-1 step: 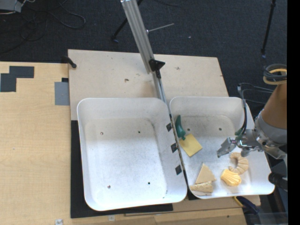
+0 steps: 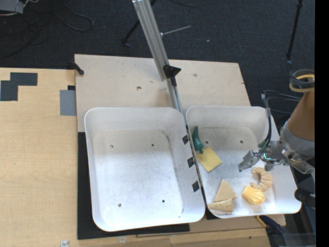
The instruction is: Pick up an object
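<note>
White plastic, two shallow bins side by side on the table [image 2: 118, 81]; left bin [image 2: 134, 169] and right bin [image 2: 234, 120] meet along a divider with small black clips. Grey arm [image 2: 303, 133] with its orange band enters from the right and reaches into the right bin, gripper [image 2: 250, 161] low over the bin floor toward the bin's right side. Fingers state: cannot tell; they appear as a dark cluster pointing left, no object visible between them. Objects, all in the right bin: green piece [image 2: 196, 139] against the divider wall, upright-ish and slightly tilted; flat yellow square [image 2: 209, 159] just beside and touching its lower end; tan wedge [image 2: 225, 191] near the front edge with a paler slice [image 2: 221, 206] directly below it, touching; ridged yellow shell-shaped piece [image 2: 253, 194] to their right; pale curved ringed piece [image 2: 263, 179] just above the shell piece, just below and right of the gripper, apparently apart from it. Aluminium rail [image 2: 154, 40] rises at a slant behind the bins.
</note>
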You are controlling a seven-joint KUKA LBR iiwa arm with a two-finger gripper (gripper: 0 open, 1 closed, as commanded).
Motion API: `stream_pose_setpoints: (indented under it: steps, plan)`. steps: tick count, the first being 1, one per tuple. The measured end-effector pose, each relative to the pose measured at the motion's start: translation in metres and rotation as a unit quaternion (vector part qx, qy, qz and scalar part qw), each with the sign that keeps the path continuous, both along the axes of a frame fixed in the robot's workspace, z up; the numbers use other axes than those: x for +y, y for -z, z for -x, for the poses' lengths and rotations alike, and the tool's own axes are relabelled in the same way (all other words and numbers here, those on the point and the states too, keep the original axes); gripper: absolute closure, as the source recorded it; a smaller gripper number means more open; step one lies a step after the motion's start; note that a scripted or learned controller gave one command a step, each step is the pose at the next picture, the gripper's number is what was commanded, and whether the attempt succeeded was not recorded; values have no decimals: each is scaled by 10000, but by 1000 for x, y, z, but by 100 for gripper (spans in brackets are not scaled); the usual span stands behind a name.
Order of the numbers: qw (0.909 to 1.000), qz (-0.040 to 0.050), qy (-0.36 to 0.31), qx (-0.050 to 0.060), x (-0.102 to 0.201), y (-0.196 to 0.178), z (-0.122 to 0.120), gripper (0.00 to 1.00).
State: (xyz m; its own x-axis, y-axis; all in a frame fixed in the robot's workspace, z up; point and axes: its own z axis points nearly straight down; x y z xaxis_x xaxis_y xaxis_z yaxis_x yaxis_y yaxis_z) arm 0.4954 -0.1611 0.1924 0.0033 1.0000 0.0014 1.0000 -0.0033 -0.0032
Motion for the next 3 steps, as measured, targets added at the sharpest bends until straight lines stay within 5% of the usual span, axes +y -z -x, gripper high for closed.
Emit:
stream_pose_setpoints:
  steps: [2, 3]
  plan:
    - [10000, -5, -8, 10, 5, 97, 4, 0]
    - [10000, -3, 26, 11, 4, 85, 4, 100]
